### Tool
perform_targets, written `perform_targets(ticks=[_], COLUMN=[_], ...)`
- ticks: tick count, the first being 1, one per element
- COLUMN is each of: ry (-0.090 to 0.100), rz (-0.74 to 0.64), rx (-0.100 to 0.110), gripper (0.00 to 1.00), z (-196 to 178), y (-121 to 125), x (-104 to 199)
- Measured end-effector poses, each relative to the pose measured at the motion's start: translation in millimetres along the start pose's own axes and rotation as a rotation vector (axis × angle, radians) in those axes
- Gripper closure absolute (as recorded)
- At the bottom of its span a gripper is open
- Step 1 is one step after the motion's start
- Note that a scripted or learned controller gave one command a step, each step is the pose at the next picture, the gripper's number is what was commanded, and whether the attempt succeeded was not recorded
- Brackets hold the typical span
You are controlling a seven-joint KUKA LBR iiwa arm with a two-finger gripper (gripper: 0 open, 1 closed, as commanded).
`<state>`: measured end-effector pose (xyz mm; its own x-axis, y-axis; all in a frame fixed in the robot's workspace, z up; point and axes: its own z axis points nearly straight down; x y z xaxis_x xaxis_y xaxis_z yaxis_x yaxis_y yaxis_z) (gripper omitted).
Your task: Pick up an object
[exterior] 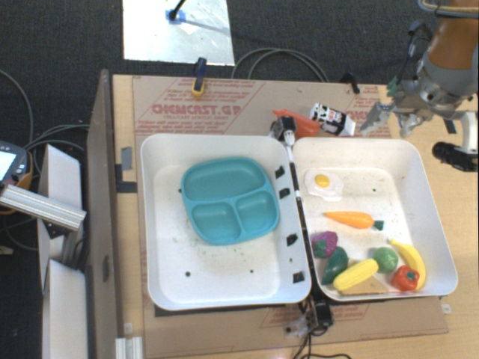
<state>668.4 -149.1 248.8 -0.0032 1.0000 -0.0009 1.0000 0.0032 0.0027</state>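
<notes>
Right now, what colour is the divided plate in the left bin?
The divided plate is teal, a blue-green, clearest in the camera view.

The KUKA arm (pixel 451 40) at the surface's far right corner: a rounded orange band above a grey wrist housing, with thin dark cables looping beside it. Below, the pale metallic claw (pixel 394 120) ends in two slim prongs, their detail seemingly blurred.
</notes>
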Motion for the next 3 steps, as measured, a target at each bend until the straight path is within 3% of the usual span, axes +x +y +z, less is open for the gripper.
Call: perform_targets(ticks=[1, 2, 3], ry=[0.004, 0.004, -0.001], rz=[0.004, -0.006, -0.003], rx=[0.017, 0.006, -0.007], gripper=[0.00, 0.00, 0.00], z=[102.9, 168.0, 162.4], y=[-88.6, -73.1, 0.2], x=[5.7, 68.2, 56.7])
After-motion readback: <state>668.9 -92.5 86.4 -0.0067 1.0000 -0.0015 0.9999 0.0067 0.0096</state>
